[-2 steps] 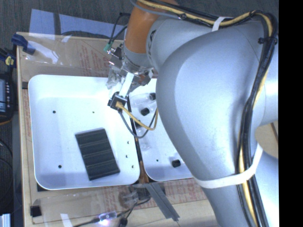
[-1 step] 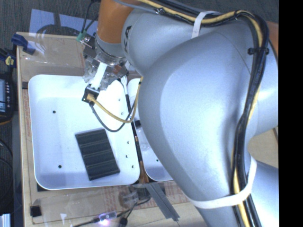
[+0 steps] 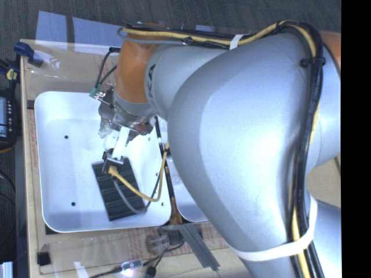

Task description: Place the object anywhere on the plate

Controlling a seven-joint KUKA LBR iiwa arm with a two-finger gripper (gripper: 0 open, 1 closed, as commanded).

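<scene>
My gripper (image 3: 111, 133) hangs low over the middle of the left white bin (image 3: 58, 155), below the orange band of the wrist (image 3: 130, 68). It points down toward the bin floor. The big grey arm (image 3: 243, 132) covers the gripper from the right and hides nearly all of the right bin (image 3: 188, 213), of which a small corner shows.
The left bin's bare floor stretches to the left and front of the gripper. A wooden bench edge (image 3: 26, 155) runs along the left. Cables and small fittings (image 3: 156, 242) lie on the bench in front of the bins.
</scene>
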